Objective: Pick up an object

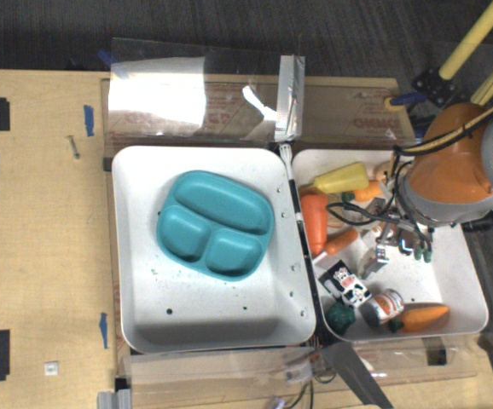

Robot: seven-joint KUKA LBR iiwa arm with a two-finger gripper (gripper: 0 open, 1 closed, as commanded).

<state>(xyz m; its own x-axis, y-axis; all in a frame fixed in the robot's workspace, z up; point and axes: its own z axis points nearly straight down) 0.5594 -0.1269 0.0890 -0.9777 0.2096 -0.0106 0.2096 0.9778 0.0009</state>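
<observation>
The claw (390, 247) hangs over the right bin (472, 313) — whether it grips anything, I cannot tell. Carrots (315, 218) and small toys crowd that bin's left edge — its right side lies bare.

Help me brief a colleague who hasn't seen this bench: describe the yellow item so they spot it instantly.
Start at the right bin, the cluttered one under the arm. Along its far wall lies the yellow item, just above an upright orange carrot. It is the sole yellow piece there; its neighbours are orange.
</observation>
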